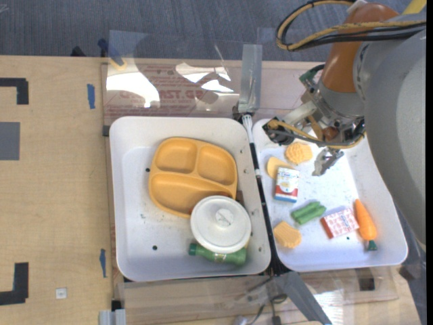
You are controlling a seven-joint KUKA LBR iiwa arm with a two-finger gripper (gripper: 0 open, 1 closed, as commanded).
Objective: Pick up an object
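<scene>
Views: 1, fixed overhead camera
Facing: down at a slant onto bench [47, 181]
Landmark: left bin [128, 202], near frame centre
Right bin [389, 242]: right of landmark
Arm [358, 53]: enters from right
Range: moderate; 2 bins fully framed

The gripper [323, 156] hangs over the right bin [389, 239], just beside the round yellow cracker [298, 152]. Below the cracker stands a small milk carton [287, 184].
</scene>
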